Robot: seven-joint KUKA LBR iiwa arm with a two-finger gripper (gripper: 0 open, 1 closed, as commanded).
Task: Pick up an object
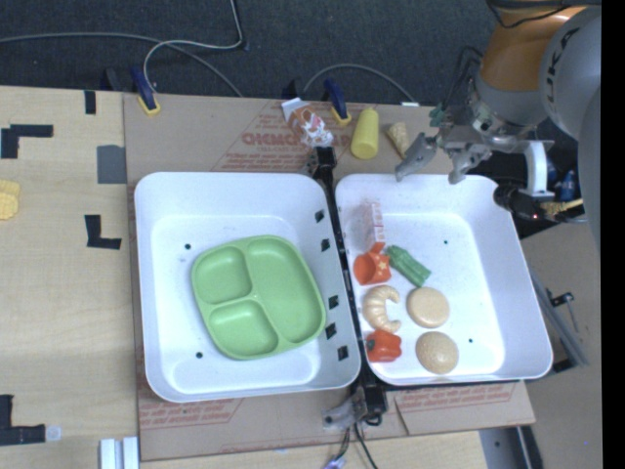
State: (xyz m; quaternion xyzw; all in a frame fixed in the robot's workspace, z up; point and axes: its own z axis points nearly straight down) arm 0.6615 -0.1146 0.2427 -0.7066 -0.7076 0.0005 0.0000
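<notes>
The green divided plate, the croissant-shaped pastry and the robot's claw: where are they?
Green divided plastic plate [257, 296], camera view, on the ridge where its compartments meet.
Pale curved croissant-shaped pastry [380, 307], camera view, on its middle bend.
Two-finger gripper [432, 162], camera view, midway between the fingertips.

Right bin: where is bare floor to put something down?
In the right bin, the floor is bare along its right wall and far right corner, below the gripper. The left half is crowded: croissant, green pepper, two buns.
</notes>
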